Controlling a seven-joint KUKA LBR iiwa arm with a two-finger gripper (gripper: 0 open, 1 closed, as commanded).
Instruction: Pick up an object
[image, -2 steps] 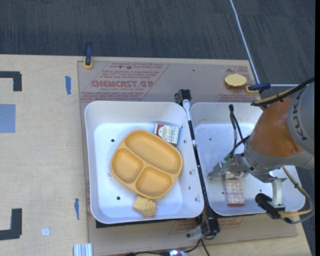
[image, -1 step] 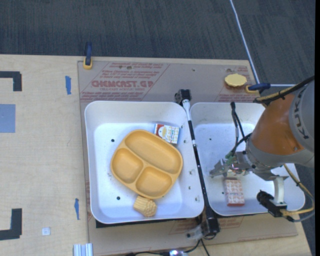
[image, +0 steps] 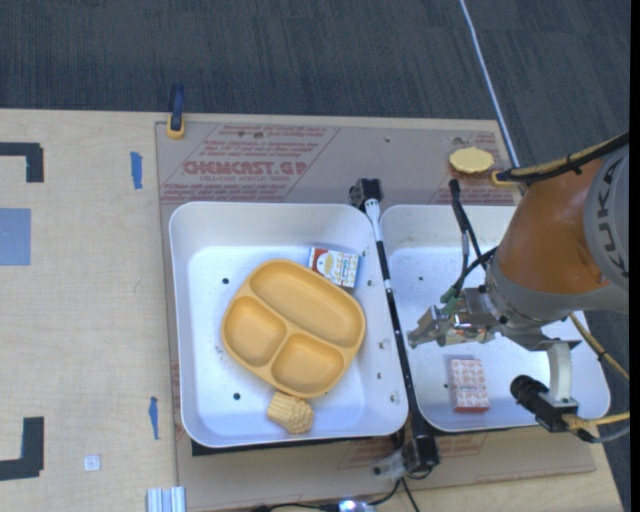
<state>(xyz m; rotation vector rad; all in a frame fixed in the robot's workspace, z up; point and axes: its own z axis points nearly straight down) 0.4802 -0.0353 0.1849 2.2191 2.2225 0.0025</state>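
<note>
My gripper (image: 440, 325) hangs over the left half of the right bin (image: 430, 265), reaching in from the right under the orange band. A small pink-and-white packet (image: 467, 384) lies flat on that bin's floor, just below and to the right of the gripper and apart from it. In the left bin (image: 195, 300) sit a yellow three-compartment plate (image: 292, 327), a small white carton with red print (image: 334, 266) at the plate's upper right edge, and a yellow corn-like piece (image: 290, 411) below the plate.
A black clamp (image: 366, 190) sits at the top of the divider between the bins. A yellow disc (image: 471, 160) lies on the cardboard behind the right bin. Cables run across the right bin.
</note>
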